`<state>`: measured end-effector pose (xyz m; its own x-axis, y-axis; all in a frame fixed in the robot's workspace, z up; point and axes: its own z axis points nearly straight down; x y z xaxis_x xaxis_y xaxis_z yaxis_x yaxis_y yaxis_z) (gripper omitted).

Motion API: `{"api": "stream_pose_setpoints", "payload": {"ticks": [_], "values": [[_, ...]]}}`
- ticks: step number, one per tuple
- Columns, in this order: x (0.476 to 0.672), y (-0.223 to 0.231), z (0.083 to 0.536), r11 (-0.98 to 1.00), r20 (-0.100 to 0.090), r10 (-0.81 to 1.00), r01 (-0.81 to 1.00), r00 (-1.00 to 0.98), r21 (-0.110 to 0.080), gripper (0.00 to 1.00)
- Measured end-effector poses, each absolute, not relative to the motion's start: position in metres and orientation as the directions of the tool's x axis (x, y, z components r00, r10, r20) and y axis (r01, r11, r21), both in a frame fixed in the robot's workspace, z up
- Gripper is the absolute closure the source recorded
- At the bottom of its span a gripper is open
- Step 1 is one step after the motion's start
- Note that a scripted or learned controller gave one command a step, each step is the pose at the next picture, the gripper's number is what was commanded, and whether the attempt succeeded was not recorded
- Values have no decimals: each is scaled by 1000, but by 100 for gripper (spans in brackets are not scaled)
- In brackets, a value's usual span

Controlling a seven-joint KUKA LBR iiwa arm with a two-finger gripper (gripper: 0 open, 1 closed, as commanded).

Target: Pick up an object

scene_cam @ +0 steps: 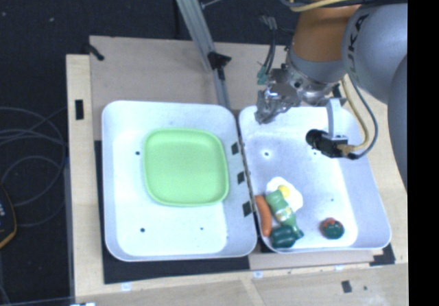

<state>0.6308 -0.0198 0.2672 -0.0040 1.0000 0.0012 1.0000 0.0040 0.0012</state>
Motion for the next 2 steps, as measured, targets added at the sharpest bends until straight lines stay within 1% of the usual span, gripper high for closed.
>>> {"api": "stream_pose_setpoints", "payload": {"ticks": [2], "values": [[580, 61, 271, 3, 1, 1000, 1000, -3, 1, 100]]}}
